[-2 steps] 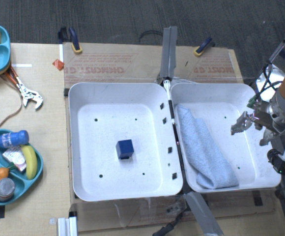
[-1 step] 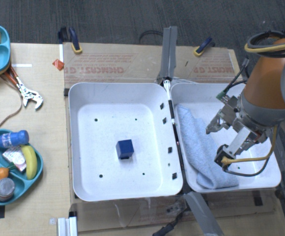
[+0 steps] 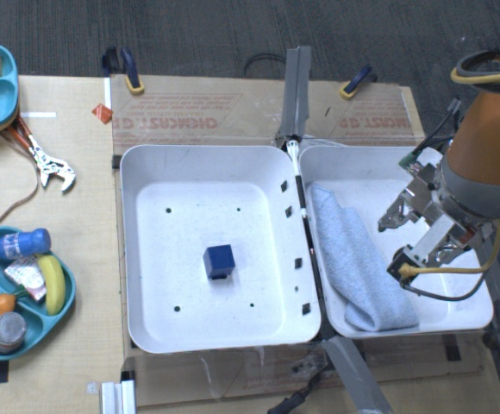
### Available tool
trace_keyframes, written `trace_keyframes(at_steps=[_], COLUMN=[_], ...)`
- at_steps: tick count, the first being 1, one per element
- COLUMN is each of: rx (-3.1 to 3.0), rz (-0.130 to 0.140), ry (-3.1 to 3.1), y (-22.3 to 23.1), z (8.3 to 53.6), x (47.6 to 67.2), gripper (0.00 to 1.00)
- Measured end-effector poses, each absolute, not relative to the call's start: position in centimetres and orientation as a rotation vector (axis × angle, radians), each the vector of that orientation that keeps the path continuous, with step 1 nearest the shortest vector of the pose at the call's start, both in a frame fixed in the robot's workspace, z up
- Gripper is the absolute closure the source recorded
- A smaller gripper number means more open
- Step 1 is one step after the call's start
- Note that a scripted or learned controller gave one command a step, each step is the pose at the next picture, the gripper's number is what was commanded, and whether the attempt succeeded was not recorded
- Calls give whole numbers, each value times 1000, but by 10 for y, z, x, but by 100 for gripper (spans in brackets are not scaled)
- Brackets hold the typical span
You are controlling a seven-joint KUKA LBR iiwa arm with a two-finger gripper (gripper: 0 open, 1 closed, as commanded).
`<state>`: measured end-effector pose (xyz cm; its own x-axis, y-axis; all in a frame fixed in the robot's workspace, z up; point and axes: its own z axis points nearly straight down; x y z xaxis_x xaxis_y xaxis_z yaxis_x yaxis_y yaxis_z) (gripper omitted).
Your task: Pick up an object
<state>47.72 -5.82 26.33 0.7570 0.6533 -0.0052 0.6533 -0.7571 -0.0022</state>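
Weighing your options, you are facing two candidates: a small blue block (image 3: 220, 261) and a pale blue towel (image 3: 353, 266). The block is sitting well apart from the towel, beyond the towel's bin wall, near the middle of the neighbouring white bin (image 3: 146, 231). It is looking stiff, light and probably smooth, so opposite flat faces are likely offering the best hold. Being nearly cubic, it is showing no real long axis. The towel is lying limp, lengthwise from far rim to near rim. The gripper (image 3: 390, 222) is hovering just beside the towel, and you cannot tell whether it is parted or clenched.
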Motion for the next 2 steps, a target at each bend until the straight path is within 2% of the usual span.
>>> trace_keyframes(at_steps=[1, 2], rx=[-2512, -2588], rz=[4, 4], ry=[-1884, -1780], y=[-182, -78], z=[190, 228], x=[484, 485], gripper=[0, 0])
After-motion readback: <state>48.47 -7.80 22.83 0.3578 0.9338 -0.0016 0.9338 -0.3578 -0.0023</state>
